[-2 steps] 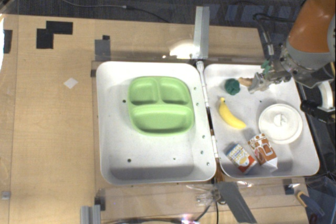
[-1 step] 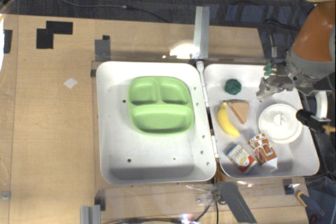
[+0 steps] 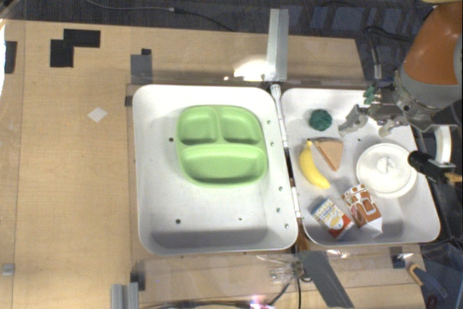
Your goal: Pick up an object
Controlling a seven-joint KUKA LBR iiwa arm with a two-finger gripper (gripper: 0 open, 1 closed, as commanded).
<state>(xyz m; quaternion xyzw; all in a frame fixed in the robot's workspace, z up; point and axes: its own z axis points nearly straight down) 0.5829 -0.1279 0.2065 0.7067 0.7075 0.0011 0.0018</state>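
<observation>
The right bin (image 3: 427,228) holds a small dark green lump (image 3: 320,119), a yellow banana (image 3: 313,166), a tan wedge of bread (image 3: 331,153), a round white bowl (image 3: 385,169) and two small cartons: one blue and yellow (image 3: 330,216), one red and white (image 3: 362,205). My gripper (image 3: 370,123) hangs over the bin's far part, between the green lump and the white bowl. Its two grey fingers (image 3: 352,120) stand open and spread with nothing between them. The arm's orange band (image 3: 434,47) is at the upper right.
The left bin (image 3: 155,177) holds a green divided plate (image 3: 220,143). A metal post (image 3: 278,47) rises at the far end of the wall between the bins. Black marks lie on the wooden bench at the far left.
</observation>
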